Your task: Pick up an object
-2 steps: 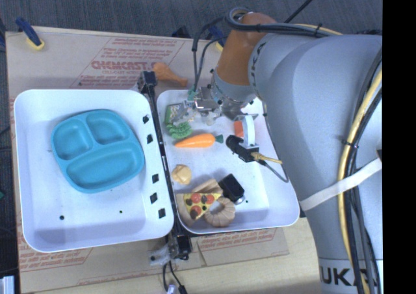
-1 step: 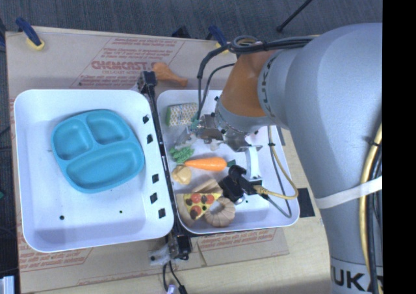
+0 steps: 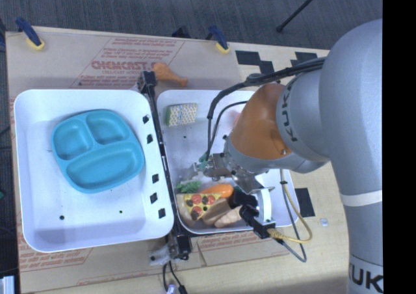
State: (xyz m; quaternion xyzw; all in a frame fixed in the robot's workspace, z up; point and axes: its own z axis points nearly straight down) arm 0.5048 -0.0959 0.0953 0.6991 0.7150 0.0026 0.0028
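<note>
Toy pizza slice (image 3: pixel 200 203) flat in the near corner of the right bin (image 3: pixel 190 143), touching an orange piece (image 3: pixel 221 190), green scrap (image 3: pixel 188 187) just beside. Not lifted yet, by the look of it. Gripper (image 3: pixel 209 168) low over that pile, tucked under the wrist; cannot tell how wide open, or whether gripping anything. Still to do: clamp one item and raise it. Farther off, pale block (image 3: pixel 181 114); blue plate (image 3: pixel 97 149) in the left bin (image 3: pixel 39 221).

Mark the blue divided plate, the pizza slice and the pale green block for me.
blue divided plate (image 3: pixel 104 169): camera view, on its largest compartment.
pizza slice (image 3: pixel 200 203): camera view, on its topped face.
pale green block (image 3: pixel 181 114): camera view, middle of its upper side.
</note>
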